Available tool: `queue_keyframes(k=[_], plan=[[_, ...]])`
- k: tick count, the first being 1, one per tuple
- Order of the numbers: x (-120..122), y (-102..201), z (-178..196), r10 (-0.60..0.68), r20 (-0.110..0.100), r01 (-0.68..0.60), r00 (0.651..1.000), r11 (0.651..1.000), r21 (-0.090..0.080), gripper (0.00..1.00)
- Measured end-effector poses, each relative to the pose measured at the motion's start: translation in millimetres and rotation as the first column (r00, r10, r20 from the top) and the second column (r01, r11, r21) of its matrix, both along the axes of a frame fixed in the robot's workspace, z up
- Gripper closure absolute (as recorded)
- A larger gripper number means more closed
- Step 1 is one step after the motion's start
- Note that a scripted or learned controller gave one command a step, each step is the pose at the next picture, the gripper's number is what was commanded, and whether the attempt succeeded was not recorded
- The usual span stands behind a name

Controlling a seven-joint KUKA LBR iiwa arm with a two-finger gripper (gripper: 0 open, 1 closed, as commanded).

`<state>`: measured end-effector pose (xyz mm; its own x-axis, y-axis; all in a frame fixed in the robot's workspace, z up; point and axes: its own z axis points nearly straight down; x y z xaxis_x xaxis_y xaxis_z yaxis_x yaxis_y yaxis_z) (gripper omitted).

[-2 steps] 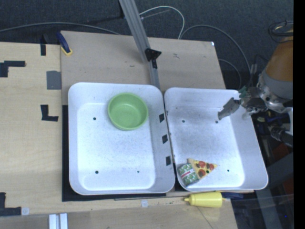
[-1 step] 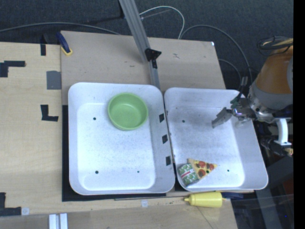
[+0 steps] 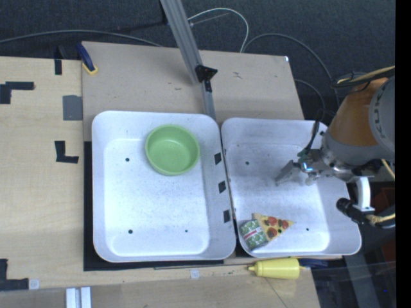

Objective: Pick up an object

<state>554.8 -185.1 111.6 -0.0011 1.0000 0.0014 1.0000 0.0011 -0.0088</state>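
Two shallow white bins sit side by side on the worktop (image 3: 257, 82), the left bin (image 3: 103, 172) in the middle of the frame and the right bin (image 3: 321, 236) toward the right. A green bowl (image 3: 171, 149) stands upright in the upper part of the left bin, apart from its walls.

In the right bin, a small pizza-slice toy (image 3: 275, 224) lies near the lower edge, touching or just beside a crumpled green-and-white packet (image 3: 252, 233) at the lower left corner of that bin. A yellow bottle (image 3: 277, 269) lies on its side outside the bins, just below the right bin's lower rim.

The grey arm with its orange band (image 3: 359, 124) comes in from the right of the frame. Its tool (image 3: 289, 172) hangs over the middle of the right bin, above and slightly right of the pizza slice and well apart from it. Whether the tool is spread or pressed together cannot be told at this size; nothing can be seen in it.

A grey pole (image 3: 183, 34) slants down from the top of the frame to the gap between the bins.
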Motion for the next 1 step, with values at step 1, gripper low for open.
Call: queue_keyframes(k=[1], plan=[[2.0, 0.3, 13.9, 0.002, 0.006, -0.002, 1.000, 1.000, -0.001, 1.00]])
